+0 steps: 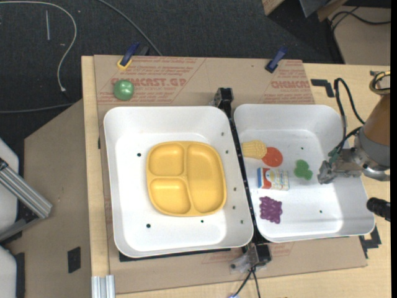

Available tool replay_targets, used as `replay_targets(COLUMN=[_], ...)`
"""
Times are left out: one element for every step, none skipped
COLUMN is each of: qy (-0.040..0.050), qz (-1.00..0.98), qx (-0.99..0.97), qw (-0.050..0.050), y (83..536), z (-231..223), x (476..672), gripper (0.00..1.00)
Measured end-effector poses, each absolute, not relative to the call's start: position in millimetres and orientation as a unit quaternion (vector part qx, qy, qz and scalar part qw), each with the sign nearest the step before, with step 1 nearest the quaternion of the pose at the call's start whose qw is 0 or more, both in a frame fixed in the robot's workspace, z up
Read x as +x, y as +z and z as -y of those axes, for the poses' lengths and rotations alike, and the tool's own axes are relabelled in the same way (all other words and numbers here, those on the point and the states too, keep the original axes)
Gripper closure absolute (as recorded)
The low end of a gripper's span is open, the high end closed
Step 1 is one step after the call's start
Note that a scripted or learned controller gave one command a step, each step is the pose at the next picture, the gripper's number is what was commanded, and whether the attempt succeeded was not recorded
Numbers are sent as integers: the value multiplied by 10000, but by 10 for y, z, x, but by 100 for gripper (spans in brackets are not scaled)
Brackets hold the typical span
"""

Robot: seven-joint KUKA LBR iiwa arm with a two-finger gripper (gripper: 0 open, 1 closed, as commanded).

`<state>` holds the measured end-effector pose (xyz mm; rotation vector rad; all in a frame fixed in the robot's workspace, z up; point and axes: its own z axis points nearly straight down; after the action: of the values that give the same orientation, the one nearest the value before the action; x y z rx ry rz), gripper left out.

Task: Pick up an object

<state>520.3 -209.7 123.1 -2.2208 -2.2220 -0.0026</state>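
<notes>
The arm is reaching in from the right and sitting low over the right bin, with its pincer pointing left at the bin's right side. Whether the pincer is wide or narrow I cannot tell; nothing is visibly sitting in it.

The things to pick are lying in the left half of the same bin: a small green piece just beside the pincer tip, a red ball touching a yellow corn cob at the far left, a small printed box below them, and a purple grape bunch nearest the camera.

The likeliest trouble, as I judge it, is the pincer coming at the green piece from the side and nudging it away rather than straddling it. The piece is small and rounded, so it may roll or squirt out as the pincer is closing. Reaching further left risks catching the box and the ball together.

The left bin is carrying a yellow divided plate, and a green ball is resting on the worktop beyond it.
</notes>
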Motion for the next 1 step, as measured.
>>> replay_targets(qy=[-13], qz=[7074], qx=[-7068], qw=[-26], y=[1666], z=[2091], x=[5205], gripper=[100])
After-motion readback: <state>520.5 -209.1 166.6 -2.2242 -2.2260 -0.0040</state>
